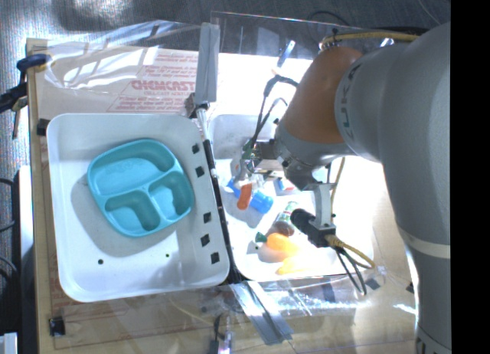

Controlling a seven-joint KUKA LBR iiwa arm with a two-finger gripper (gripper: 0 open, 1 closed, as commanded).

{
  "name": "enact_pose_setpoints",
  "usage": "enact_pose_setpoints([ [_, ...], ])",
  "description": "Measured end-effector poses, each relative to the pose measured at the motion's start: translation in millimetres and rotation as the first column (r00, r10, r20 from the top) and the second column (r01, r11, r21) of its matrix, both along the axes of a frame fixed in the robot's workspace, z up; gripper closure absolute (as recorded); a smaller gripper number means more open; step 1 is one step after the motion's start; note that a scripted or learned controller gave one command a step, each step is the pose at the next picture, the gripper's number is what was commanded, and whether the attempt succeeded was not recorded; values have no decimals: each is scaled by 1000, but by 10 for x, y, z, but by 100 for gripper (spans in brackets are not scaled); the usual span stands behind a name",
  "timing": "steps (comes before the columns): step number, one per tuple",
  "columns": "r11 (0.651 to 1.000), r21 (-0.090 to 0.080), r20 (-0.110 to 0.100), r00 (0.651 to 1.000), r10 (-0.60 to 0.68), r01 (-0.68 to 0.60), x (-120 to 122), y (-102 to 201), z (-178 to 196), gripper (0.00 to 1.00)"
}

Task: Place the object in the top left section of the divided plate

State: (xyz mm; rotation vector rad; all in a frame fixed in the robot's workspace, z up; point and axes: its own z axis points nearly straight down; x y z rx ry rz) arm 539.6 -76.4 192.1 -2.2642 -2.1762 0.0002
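A grey arm (398, 115) with an orange band (318, 103) reaches in from the right over the right bin (230, 126), its bulk covering much of that bin's far side. The bin is washed out by bright light, and a clear plastic sheet lies around its edges. Small items cluster on its floor: an orange piece (244, 195) standing beside a blue piece (261, 203), a bottle (285, 221) with a dark cap, and a yellow-orange toy (277, 247) nearer the front rim. A black cable fitting (310, 227) hangs from the wrist over the bottle and toy.

The left bin (65, 268) holds a grey mat and, on it, the plate (140, 186), light blue, rounded and split into three sections, tilted in the view. All three sections look bare.

The gripper (249, 165) hangs low over the right bin's left part, just above the orange and blue pieces and close to the wall between the bins. Glare and clutter hide its tips, so whether it is released or clenched on anything cannot be told. Which item is the task's object cannot be told either; the cluster lies directly beneath and just right of the gripper, well apart from the plate.
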Motion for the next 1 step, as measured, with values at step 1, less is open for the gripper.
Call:
enact_pose_setpoints([
  [1,959,0,0,959,284,-284,714,754,-5,100],
])
